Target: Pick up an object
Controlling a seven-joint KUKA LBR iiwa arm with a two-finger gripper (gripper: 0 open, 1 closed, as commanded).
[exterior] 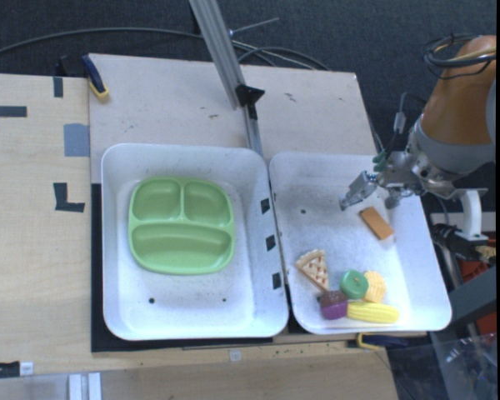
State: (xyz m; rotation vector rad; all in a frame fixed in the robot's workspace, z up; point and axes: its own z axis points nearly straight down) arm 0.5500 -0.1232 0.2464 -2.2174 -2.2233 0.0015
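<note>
My gripper hovers over the upper right part of the right bin, open, with nothing between its fingers. Just below it an orange block lies flat on the bin floor, apart from the fingertips. Lower in the same bin sit a pizza-slice toy, a green round piece, a yellow-orange piece, a purple piece and a yellow corn cob, clustered near the front edge.
The left bin holds a green divided plate. A metal pole slants in from the top toward the gap between the bins. Cables run across the dark floor behind the bench.
</note>
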